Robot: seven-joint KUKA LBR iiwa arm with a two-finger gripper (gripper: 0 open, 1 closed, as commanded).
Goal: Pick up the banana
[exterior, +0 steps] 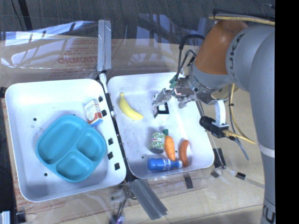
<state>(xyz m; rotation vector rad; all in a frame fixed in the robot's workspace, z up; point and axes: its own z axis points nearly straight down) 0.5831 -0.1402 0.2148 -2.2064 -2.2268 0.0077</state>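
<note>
Nearest the camera, along the near wall of the right bin, lies a blue bottle on its side, with a carrot, a reddish sausage-shaped toy and a small green-labelled can just beyond it. Farther back and to the left in the same bin rests the banana, lying flat and angled, close to the bin's left wall and apart from all other items. To the banana's right, the gripper hangs low over the bin floor with its fingers spread and nothing between them; the grey arm reaches in from the right. On the left, the second bin holds a blue divided tray and a small red-and-white carton at the tray's far right corner.

Judged risks: the gripper stands beside the banana, not over it, so closing here would grasp nothing. A sideways approach could nudge the fruit against the left wall. The banana's curved, smooth surface may also slip or roll out of a two-finger pinch placed off its middle.
</note>
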